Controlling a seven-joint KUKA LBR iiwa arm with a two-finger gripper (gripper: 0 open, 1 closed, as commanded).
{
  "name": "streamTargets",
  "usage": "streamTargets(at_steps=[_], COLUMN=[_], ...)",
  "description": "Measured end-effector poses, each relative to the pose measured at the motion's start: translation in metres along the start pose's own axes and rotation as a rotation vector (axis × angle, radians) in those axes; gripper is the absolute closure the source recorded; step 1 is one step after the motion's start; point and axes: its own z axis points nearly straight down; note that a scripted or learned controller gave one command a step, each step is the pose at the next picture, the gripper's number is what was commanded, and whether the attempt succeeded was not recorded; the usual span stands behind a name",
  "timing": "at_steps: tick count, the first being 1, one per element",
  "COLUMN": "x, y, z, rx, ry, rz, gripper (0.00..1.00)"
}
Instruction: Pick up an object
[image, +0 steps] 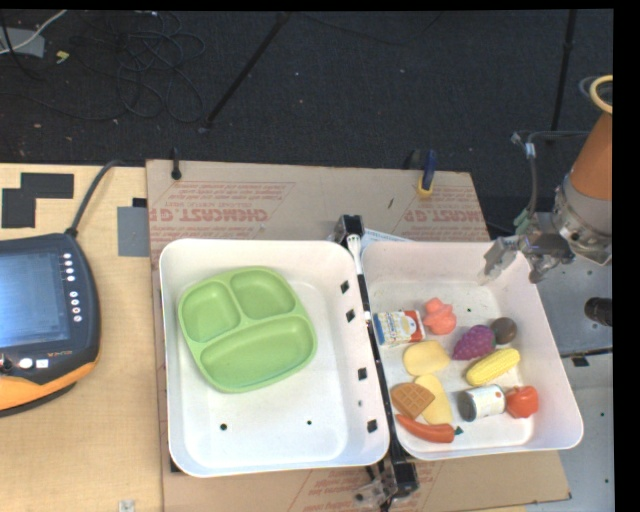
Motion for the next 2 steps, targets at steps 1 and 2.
streamTargets(at_steps=[1, 2], x=[-0.015, -0.007], y=[0.0, -0.036], z=[0.078, 0.13], rx=[0.007, -0.003], ry=[0.001, -0.001], rz=[0.0, -0.001], gripper=[0.0, 0.0])
